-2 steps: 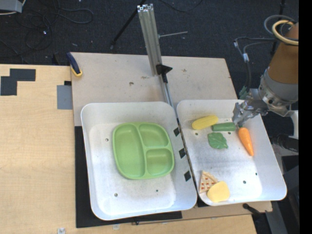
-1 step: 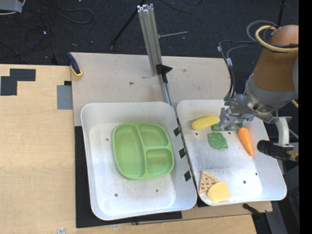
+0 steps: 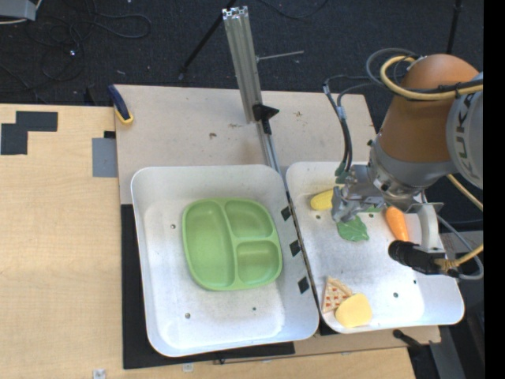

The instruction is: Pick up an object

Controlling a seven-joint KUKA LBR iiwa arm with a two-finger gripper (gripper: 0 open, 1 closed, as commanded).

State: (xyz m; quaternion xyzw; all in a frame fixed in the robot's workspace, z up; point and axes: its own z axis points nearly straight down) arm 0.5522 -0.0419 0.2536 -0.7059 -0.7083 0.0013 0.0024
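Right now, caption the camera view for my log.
Hand low over green toy in right bin; green tray in left bin.

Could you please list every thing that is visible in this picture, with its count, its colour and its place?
left bin: 1, white, left half of the bench
right bin: 1, white, right half of the bench
divided plate: 1, light green, three compartments, middle of the left bin
yellow piece: 1, yellow, far left part of the right bin
green piece: 1, green, right bin, just below the gripper
carrot: 1, orange, right bin, right of the green piece
waffle piece: 1, tan with red lines, near left corner of the right bin
yellow block: 1, yellow, touching the waffle piece
metal post: 1, silver, behind the bins
gripper: 1, grey, over the right bin
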